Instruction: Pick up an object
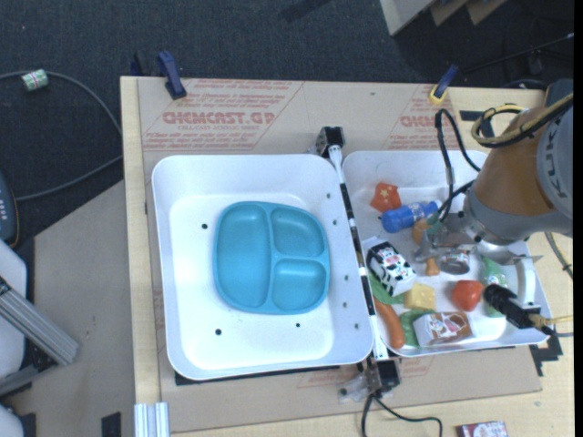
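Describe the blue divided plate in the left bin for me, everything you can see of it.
The blue divided plate is a light turquoise tray, smooth like plastic, with rounded corners and three compartments: one long section on its left, two smaller ones on its right. It lies flat, right side up, slightly rotated, near the middle of the left bin. Nothing sits in it or touches it besides the bin floor.

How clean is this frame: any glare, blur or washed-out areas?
Camera view: lighting is even and shadows soft; the white bins look bright, near washed out; the blue tray is sharp; the small toys are crowded and slightly soft; the arm hides part of them.
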You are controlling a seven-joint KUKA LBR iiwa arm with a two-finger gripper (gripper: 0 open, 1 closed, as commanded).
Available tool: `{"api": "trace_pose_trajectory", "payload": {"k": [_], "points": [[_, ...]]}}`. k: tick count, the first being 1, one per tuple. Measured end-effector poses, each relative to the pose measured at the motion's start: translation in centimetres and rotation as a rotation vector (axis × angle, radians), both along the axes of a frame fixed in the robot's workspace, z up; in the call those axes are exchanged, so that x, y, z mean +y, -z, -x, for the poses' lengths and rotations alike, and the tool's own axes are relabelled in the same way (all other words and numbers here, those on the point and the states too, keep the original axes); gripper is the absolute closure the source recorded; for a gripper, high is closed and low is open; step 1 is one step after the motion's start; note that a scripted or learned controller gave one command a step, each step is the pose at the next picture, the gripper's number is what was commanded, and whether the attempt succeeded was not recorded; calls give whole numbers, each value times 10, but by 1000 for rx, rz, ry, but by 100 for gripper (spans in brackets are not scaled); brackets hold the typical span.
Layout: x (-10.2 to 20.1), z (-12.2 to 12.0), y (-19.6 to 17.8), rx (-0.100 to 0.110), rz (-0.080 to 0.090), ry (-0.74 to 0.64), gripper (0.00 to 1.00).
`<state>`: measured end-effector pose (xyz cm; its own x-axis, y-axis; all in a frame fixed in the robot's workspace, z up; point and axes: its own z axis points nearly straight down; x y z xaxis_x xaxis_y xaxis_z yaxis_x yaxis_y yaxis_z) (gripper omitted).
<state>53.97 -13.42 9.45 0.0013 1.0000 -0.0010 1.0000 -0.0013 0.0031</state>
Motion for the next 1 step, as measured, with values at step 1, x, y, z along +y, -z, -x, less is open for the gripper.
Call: {"api": "trace_pose_trajectory", "payload": {"k": [1], "points": [[0,47,-88,1,0,0,100]]}}
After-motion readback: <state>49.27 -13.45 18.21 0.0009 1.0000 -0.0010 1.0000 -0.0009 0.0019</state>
